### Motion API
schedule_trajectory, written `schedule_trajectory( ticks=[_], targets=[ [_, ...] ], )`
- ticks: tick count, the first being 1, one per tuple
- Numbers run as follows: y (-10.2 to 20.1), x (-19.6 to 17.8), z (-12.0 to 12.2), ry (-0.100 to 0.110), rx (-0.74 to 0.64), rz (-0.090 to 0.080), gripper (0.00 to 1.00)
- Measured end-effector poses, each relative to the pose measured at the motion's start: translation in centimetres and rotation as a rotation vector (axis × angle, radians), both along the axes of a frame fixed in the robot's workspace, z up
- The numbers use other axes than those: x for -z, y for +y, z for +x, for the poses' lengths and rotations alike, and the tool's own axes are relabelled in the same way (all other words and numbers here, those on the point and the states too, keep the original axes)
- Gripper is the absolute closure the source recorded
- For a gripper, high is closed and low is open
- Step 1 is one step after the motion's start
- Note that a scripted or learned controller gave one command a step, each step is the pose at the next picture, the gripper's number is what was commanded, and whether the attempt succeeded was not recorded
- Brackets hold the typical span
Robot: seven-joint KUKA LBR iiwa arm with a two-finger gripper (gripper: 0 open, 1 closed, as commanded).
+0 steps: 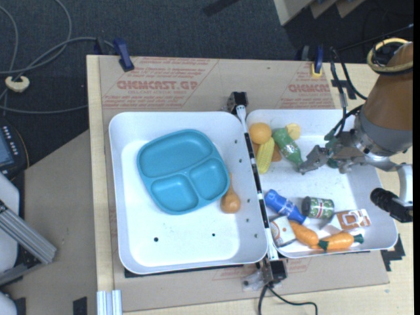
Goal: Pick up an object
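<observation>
My gripper (326,163) hangs over the middle of the right bin (380,195), open, with nothing between its fingers. One fingertip (308,167) points left, close to a green bottle (287,145). Around the bottle lie an orange (260,133), a corn cob (265,155) and a small yellow piece (293,131). Nearer the front of this bin are a blue bottle (282,203), a small can (319,208), a carton (352,220) and two carrots (306,233), (340,241).
The left bin (131,241) holds a blue divided plate (182,170) and a tan pear-like piece (230,202) by its right wall. The arm's grey body (387,110) rises over the right bin's far right side. Clamps sit at the bench's back edge.
</observation>
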State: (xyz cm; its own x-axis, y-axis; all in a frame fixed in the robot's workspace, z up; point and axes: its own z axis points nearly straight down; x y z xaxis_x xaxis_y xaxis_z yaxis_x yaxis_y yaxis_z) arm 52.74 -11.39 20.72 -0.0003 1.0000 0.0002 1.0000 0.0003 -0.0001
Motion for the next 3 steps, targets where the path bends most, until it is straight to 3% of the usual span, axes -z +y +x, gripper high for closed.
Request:
schedule_trajectory(
  ticks=[1, 2, 3],
  targets=[
    [-0.7, 8.1, 8.9, 0.000, -0.003, -0.001, 0.00],
    [-0.4, 12.5, 12.1, -0.002, -0.001, -0.001, 0.00],
    [0.5, 12.3, 6.0, 0.005, 0.002, 0.001, 0.00]
  ],
)
